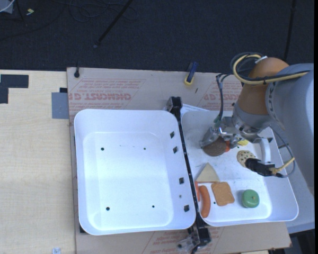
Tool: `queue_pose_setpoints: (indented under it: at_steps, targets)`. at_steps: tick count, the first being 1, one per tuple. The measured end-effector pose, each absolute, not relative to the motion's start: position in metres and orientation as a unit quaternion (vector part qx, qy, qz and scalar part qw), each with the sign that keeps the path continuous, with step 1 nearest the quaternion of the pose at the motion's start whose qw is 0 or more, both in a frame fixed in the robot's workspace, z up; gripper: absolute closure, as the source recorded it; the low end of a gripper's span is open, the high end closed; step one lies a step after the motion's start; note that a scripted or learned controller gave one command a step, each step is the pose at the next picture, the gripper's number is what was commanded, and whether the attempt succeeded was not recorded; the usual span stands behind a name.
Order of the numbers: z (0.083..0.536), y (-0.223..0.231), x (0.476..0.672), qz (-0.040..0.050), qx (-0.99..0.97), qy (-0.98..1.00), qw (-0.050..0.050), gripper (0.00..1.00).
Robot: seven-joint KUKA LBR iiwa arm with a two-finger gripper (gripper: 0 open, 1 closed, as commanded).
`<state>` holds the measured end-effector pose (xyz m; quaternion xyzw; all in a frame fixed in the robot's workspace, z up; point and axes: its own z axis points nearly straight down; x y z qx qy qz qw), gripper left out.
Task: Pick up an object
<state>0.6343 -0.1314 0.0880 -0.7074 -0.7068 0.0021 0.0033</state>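
Several items are crowding the right bin (pixel 286 205); I'm hovering the gripper (pixel 218 137) over a brown object (pixel 216 148) at ten o'clock there. Jaw state: I cannot tell. Misalignment risks nudging the object away.

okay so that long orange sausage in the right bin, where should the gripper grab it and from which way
Take the long orange sausage across its middle, coming straight down. It lies flat, lengthwise along the right white bin's inner wall, so fingers should close across its narrow width. The flat orange cracker sits close alongside, leaving little room there.

Bright, even light; slightly soft, perhaps low-resolution.
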Motion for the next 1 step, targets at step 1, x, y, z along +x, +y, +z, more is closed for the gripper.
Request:
queue_pose_setpoints:
  at_steps: [1]
  targets:
    - [0.1034,-0.1326,0.6370,-0.0019,-0.707,-0.707,-0.002,1.00]
